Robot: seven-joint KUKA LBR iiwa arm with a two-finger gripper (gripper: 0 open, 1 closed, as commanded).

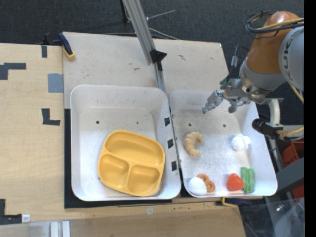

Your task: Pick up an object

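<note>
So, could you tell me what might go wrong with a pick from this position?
The gripper hangs over the right bin's far end, apart from every item, so closing here would likely catch nothing. The egg touches the pretzel, and the tomato sits against the green item, both pairs near the bin's wall: crowded grasps may slip.

I see two white bins side by side on the bench. The left bin (84, 132) carries a yellow divided tray (131, 162) toward its near right corner. Behind the bins I make out a grey metal pole (140, 28) slanting up from a black bracket (158, 56). A blue and yellow clamp (66, 44) sits at the board's far left corner. Grey and black tape marks (49, 83) lie on the wooden benchtop (27, 147) to the left.
</note>
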